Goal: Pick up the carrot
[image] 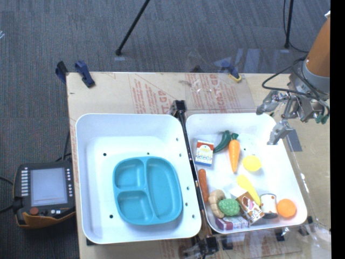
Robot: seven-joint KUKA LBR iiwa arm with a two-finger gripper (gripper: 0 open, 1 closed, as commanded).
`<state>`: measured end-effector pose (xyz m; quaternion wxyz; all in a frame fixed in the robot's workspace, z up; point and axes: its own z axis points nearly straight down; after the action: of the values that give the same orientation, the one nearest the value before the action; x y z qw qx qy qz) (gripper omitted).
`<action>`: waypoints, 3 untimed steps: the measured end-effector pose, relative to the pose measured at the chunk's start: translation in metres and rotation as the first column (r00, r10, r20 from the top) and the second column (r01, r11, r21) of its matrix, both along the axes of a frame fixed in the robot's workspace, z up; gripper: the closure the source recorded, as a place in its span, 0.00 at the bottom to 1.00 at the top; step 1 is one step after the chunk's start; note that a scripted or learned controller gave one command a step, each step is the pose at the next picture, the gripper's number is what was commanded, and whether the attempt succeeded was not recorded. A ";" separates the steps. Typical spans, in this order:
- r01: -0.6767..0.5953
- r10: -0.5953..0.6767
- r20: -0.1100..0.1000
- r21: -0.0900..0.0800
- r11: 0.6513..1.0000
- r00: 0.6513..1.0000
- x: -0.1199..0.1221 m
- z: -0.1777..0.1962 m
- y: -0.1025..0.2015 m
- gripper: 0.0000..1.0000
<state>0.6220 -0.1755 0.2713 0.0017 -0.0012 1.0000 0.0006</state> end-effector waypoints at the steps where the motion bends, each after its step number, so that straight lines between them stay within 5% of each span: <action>1: 0.012 -0.012 0.004 -0.002 1.000 1.000 0.023 -0.168 0.015 0.00; 3: 0.203 -0.203 -0.003 0.001 0.979 0.979 -0.041 -0.184 0.094 0.00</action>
<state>0.5811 -0.0815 0.0877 0.0003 0.1009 0.9949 0.0009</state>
